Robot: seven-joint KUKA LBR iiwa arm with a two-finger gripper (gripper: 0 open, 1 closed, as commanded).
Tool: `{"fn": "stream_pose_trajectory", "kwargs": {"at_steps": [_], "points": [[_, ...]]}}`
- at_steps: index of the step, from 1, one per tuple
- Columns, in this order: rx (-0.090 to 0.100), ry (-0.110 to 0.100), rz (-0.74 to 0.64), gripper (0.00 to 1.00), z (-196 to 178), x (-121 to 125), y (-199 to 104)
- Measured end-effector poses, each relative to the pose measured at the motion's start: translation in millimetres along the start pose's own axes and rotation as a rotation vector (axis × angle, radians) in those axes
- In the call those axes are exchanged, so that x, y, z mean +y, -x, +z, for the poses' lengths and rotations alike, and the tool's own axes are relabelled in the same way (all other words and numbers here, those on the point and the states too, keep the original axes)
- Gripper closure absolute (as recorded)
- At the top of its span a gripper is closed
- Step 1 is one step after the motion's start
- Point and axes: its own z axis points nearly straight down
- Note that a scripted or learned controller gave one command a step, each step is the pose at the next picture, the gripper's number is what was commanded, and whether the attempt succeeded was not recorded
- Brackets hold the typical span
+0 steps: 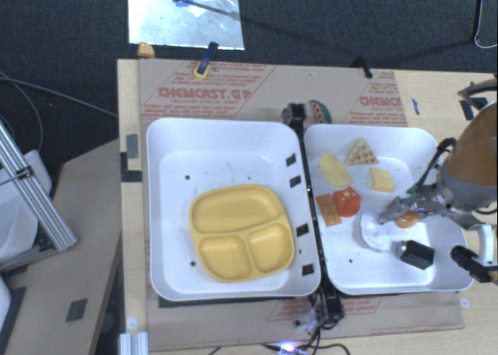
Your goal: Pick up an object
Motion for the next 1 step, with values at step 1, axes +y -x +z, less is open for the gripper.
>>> {"fn": "stream_pose_trajectory", "kwargs": {"at_steps": [1], "points": [[-0.001,0.003,-0.002,1.00,-10.9,1.3,0.1]]}}
